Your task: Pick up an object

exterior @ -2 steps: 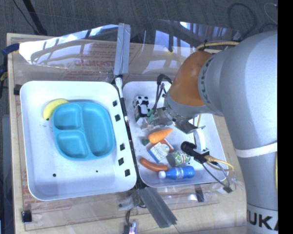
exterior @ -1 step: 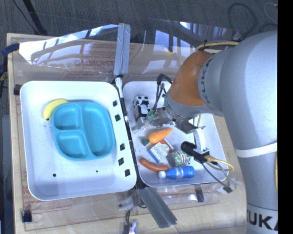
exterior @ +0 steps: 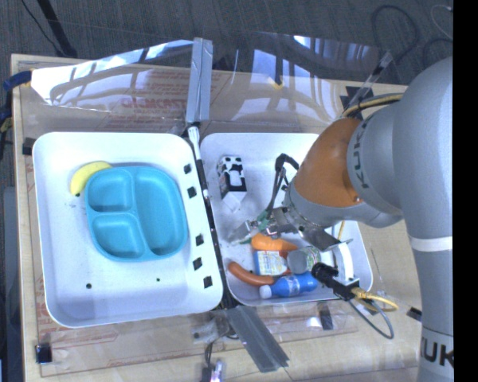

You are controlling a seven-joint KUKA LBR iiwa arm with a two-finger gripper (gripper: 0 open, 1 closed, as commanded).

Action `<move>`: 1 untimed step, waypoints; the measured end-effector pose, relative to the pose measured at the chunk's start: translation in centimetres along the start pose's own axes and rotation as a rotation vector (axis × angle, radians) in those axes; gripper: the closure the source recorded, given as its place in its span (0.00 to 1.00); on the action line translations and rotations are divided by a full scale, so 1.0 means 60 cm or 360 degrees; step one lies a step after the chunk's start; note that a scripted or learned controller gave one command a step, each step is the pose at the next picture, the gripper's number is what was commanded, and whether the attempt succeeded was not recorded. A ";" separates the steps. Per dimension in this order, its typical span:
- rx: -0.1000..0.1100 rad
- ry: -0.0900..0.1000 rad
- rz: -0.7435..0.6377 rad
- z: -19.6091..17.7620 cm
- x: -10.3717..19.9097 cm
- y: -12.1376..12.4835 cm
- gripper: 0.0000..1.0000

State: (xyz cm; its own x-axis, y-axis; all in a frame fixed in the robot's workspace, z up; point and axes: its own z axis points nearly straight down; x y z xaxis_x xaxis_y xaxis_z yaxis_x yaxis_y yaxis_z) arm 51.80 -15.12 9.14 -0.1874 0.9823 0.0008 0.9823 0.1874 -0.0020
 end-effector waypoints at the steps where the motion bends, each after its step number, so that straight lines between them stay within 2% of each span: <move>1: -0.0002 -0.0001 -0.0009 -0.016 0.000 0.002 1.00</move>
State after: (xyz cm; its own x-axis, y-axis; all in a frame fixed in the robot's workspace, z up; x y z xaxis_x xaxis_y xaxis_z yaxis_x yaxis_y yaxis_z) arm 51.94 -15.08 10.11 -0.1930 0.9812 0.0002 0.9812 0.1930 -0.0009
